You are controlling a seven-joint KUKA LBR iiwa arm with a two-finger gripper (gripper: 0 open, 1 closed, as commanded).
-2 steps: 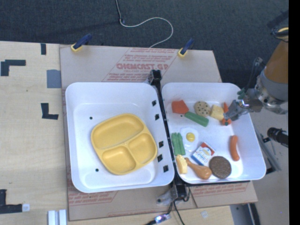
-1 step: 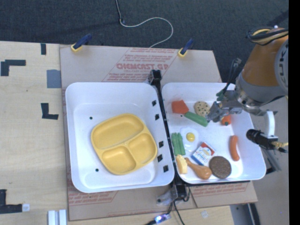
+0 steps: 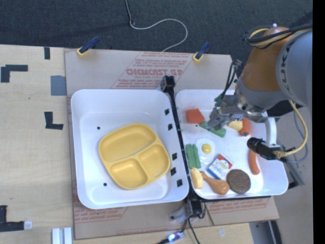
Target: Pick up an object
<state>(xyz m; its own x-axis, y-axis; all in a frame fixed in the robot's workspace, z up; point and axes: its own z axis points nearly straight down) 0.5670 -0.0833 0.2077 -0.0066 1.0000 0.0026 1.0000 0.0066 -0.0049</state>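
1. We see the left white plastic bin holding a smooth yellow three-compartment plate near its middle, with bare white floor along every wall.
2. The right white bin is crowded along its lower edge: a green bean-like strip, a fried-egg toy, a red-and-blue packet, a tan drumstick, a brown round patty and a red sausage.
3. In the bin's upper part lie an orange-red block and a green piece.
4. The dark gripper sits low between those two; we cannot tell how it is set, as its tips blur into the green piece.
5. The grey-and-orange arm covers the bin's upper right corner.
6. Both bins rest on a brown cardboard-covered surface.
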